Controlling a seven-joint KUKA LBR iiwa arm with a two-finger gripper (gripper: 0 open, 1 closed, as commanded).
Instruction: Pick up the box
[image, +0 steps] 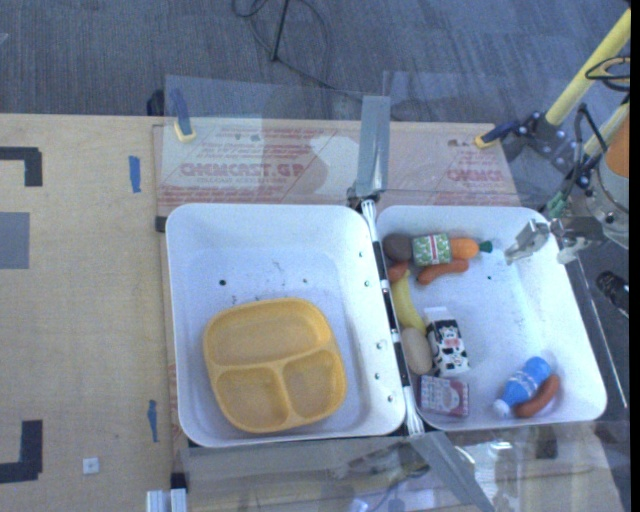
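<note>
Broadly, across the frame: pale wooden bench (80, 300) bearing two white bins side by side, left bin (190, 250) at centre, right bin (560, 330) toward the right edge. Within the left bin, low and left, a yellow divided tray (275, 365). At the upper right, reaching in over the right bin's top corner, the grey arm (612, 215), ending in the gripper (533, 241), poised above bare white floor near the rim; how far open, cannot tell; nothing seen in its hold.

Three boxlike things, all hugging the right bin's left wall. Lowest, near the bottom rim, a flat pink box (445, 396), lying face up with a pale label. Just above it, touching or nearly so, a black-and-white carton (448, 347) with cow patches. Near the top wall, well apart from those two, a small green box (432, 248), wedged against a carrot (464, 247) and a sausage (440, 271).

Crowded along that left wall: banana (403, 303) between the boxes and the divider. Open floor through the bin's middle and right, apart from a blue bottle (520, 383) at lower right.
</note>
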